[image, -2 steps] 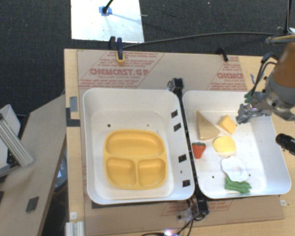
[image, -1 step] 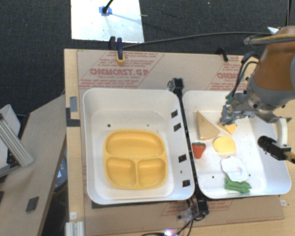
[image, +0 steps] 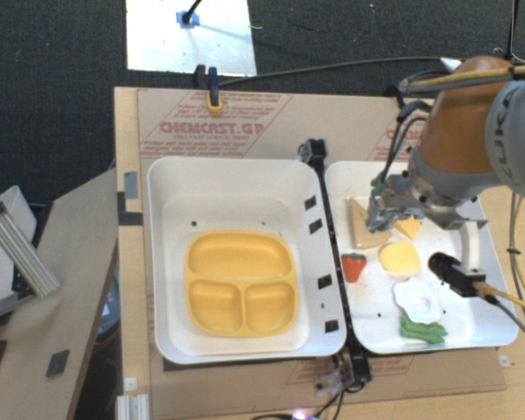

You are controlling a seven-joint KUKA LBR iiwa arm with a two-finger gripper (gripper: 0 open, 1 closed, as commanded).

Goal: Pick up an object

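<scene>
Likely the thing to be taken is the pale tan wedge (image: 357, 227), which lies flat in the right bin (image: 499, 322) close to that bin's left wall, right of frame centre. Its long axis runs roughly up and down the frame, narrowing toward the top.

The jaws hang at the wedge's right-hand edge, so it lies just left of and beneath them. From this slant I cannot tell whether they touch it or sit a little above it. I also cannot tell whether the jaws are open or closed, and nothing can be seen held between them. By my reading, a grasp across the wedge's short width would call for a small shift toward frame left.

Just right of the jaws sits a small yellow block (image: 410, 228), close enough to be caught by mistake. Below that is a yellow disc (image: 399, 258), and a red piece (image: 353, 268) lies below the wedge near the wall. Toward the lower right are a white egg-like piece (image: 417, 303) and a green piece (image: 423, 329). The grey and orange arm (image: 472, 138) reaches in from the upper right. Well apart, the left bin (image: 171, 191) holds a yellow divided tray (image: 241, 283).
</scene>
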